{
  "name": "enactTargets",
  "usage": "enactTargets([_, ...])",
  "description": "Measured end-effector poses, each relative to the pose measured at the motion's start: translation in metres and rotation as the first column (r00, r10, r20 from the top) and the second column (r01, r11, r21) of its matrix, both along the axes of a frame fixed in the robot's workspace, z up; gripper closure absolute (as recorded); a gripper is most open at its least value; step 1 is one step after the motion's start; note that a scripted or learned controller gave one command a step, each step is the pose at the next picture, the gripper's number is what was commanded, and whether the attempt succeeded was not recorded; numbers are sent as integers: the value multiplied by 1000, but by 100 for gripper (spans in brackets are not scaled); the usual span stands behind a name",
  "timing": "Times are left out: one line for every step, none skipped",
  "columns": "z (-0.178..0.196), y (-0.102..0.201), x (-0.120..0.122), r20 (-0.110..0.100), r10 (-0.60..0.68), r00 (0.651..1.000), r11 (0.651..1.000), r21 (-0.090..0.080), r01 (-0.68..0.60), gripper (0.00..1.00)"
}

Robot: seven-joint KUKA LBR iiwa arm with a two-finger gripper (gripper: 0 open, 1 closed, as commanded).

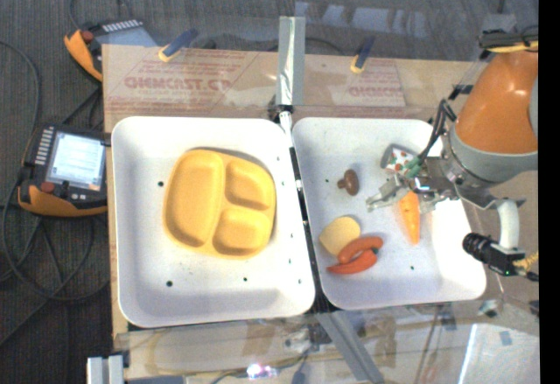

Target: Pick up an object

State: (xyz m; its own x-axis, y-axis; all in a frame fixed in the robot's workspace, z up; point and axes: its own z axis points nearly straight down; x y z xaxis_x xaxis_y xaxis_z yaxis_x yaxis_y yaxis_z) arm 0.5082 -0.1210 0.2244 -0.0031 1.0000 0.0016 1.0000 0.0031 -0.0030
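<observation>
Tool (398, 190), grip state unclear, sits at the carrot's (409, 216) 11 o'clock, with nut (349, 182), pepper (355, 256) and potato (339, 234) nearby.

A bulbous orange band (499, 102) caps the arm (490, 159), with a rounded grey shell below it. Thin black cables (435, 136) run along its nine o'clock side toward the silvery metal gripper (395, 187), flecked red and green.

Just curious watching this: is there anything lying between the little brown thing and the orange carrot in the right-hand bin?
In the camera view, the gripper reaches into that stretch between the brown piece and the carrot; under it, bare white bin floor.
</observation>
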Motion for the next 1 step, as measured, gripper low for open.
enactTargets([-129, -60, 37, 0, -58, 998, 998, -4, 58, 0])
